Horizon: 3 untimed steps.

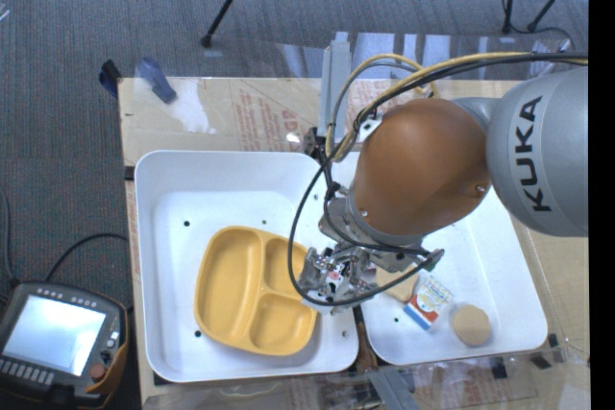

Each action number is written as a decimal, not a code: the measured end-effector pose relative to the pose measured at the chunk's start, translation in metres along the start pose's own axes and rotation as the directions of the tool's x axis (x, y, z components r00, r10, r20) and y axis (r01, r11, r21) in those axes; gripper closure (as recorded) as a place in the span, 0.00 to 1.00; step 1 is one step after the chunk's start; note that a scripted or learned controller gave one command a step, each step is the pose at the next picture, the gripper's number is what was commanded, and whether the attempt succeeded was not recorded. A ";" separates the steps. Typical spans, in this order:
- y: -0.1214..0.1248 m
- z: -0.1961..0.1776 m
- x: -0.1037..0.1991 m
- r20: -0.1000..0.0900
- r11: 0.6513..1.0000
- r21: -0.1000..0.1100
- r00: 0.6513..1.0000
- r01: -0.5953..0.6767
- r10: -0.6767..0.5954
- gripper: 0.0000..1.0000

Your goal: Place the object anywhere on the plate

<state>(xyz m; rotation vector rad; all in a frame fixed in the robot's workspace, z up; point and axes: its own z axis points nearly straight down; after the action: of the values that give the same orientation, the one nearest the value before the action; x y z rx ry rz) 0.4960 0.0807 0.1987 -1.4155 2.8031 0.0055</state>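
Plainly "KUKA" on arm (pixel 538 158); tool (pixel 332 281) over plate (pixel 240 293) edge, grip state unclear.

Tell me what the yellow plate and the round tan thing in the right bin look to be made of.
Yellow plate: probably moulded plastic, matte with a soft sheen and smooth rounded compartment ridges. Round tan thing: dull and slightly rough, perhaps foam, a bread roll or a biscuit; too small to tell.

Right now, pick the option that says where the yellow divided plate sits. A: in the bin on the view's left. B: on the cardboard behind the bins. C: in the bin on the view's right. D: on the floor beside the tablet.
A: the yellow plate lies flat inside the left bin, while the right bin holds a small packet and a round tan object.
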 end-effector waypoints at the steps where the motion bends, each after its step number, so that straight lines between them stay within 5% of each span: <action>1: 0.026 0.013 -0.017 -0.002 0.997 -0.002 0.997 0.075 -0.075 1.00; 2: 0.018 0.013 0.010 -0.003 0.977 -0.002 0.977 0.212 -0.212 1.00; 3: -0.041 0.012 -0.028 0.001 0.890 -0.002 0.890 0.456 -0.456 1.00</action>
<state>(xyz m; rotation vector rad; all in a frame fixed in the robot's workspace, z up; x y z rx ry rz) 0.5455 0.0794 0.1865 -2.0337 2.3924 0.0081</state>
